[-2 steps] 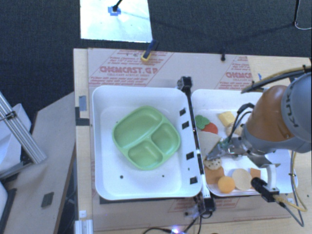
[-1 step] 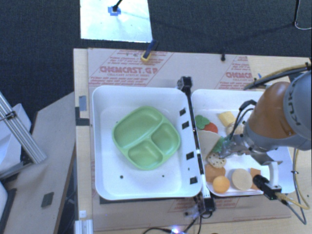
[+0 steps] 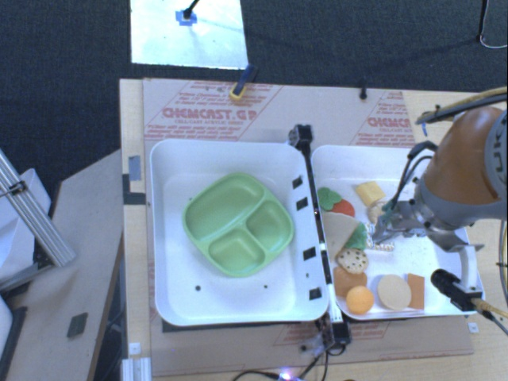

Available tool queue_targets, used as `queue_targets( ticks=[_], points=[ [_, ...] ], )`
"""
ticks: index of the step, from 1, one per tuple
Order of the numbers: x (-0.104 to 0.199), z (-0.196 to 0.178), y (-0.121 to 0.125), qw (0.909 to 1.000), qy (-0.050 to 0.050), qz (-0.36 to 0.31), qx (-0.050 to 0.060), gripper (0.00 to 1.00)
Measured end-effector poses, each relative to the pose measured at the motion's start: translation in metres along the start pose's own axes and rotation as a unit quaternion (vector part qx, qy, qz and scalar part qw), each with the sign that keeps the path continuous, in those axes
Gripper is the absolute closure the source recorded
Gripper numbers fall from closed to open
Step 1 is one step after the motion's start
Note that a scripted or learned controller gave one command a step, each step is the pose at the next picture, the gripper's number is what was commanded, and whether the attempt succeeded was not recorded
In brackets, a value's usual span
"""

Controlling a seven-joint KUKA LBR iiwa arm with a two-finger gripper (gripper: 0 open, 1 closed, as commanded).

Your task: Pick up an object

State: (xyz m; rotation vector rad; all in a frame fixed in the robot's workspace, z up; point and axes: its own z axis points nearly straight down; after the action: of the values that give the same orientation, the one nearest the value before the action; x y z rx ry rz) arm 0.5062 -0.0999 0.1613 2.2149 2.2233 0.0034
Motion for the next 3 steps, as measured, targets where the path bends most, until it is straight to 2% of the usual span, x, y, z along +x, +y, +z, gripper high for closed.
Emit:
queue_targets(
  ticks=[1, 2, 3],
  points=[
    [-0.003, -0.064, 0.001, 1.0000, -0.001, 0.000, -0.003, 1.00],
    [-0.003, -0.063, 0.002, 1.0000, 0.000, 0.000, 0.001, 1.00],
    [0.050, -0.066, -0.004, 1.0000, 0.001, -0.002, 0.001, 1.00]
  ],
)
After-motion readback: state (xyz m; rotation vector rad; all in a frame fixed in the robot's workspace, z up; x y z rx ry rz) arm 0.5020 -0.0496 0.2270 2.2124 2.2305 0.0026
